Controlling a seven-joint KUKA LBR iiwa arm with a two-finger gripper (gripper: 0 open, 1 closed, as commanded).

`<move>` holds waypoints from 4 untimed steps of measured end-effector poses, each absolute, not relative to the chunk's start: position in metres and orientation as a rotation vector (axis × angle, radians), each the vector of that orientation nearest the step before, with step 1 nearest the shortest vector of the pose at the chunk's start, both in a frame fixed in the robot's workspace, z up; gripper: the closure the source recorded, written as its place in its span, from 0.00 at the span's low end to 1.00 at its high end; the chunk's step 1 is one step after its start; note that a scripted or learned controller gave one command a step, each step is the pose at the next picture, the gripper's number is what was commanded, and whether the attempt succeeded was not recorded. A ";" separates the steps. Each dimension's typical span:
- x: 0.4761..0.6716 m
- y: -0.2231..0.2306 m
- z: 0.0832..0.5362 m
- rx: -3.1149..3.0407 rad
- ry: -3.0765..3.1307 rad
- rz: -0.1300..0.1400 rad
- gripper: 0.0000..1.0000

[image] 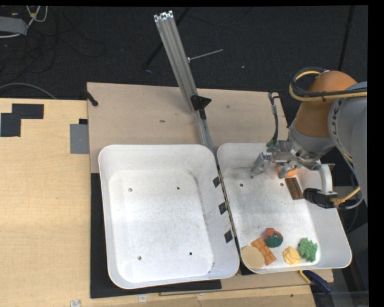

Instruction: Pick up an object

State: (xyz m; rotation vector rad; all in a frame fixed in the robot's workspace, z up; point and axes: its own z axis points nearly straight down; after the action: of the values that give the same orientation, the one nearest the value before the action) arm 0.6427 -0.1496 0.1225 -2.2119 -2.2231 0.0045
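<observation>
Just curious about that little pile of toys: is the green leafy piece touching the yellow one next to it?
Touching. In the camera view the green leafy piece presses against the yellow piece in the right bin's near corner; no white shows between them.

Bench, bins and the clutter round them

Two white bins sit side by side, the left bin (pixel 159 216) and the right bin (pixel 264 198), touching along their inner rims on a tan board (pixel 144 114). A slanted aluminium rail (pixel 180 66) rises behind them (cables (pixel 18 18) trail across the dark floor), and a pale wooden table (pixel 42 204) lies at left.
</observation>
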 end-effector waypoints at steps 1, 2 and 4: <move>0.643 -0.150 0.135 -2.215 -2.224 0.003 1.00; 0.642 -0.143 0.195 -2.221 -2.226 -0.003 1.00; 0.648 -0.150 0.279 -2.219 -2.228 -0.002 1.00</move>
State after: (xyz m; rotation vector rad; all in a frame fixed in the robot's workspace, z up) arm 0.6476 -0.1504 0.2794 -2.2188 -2.2277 -0.0024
